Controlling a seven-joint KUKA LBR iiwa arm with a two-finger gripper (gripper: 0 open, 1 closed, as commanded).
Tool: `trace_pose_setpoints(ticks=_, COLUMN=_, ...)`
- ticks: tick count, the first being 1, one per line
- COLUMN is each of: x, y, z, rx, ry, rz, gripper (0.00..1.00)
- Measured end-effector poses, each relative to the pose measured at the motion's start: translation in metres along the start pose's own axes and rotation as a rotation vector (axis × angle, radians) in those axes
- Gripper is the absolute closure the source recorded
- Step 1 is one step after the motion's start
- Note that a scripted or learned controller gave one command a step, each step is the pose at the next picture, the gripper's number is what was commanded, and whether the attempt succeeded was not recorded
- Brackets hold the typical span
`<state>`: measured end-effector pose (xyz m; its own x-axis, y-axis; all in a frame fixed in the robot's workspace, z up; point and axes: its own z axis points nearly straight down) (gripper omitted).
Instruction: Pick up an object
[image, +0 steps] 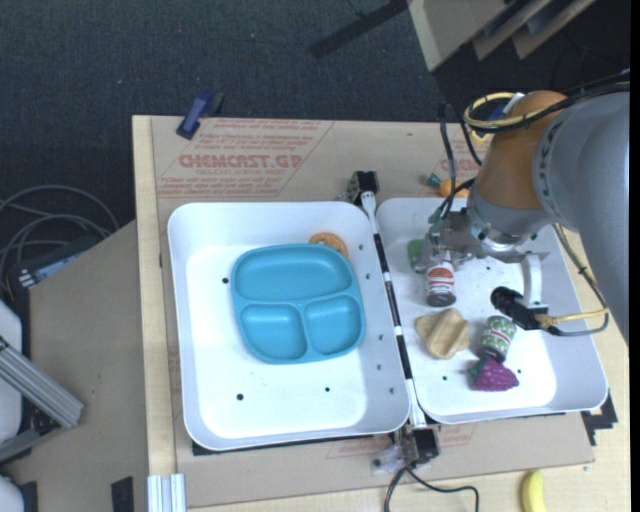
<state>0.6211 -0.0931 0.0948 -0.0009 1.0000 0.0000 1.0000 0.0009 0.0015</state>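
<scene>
Gripper (440, 250) hangs low in the right white bin (570, 385), just above a small brown bottle with a red label (440, 285); its grasp cannot be told. Nearby lie a tan bread piece (441, 333), green can (495, 337) and purple grapes (494, 376).

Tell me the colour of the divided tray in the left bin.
Light blue, plain with no pattern; the divided tray shows clearly in the camera view.
</scene>
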Motion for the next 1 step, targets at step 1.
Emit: trace_pose_setpoints(ticks=1, x=0.0678, y=-0.0157, z=-0.1026, rx=-0.001, ry=0.001, rz=0.0, gripper=1.0)
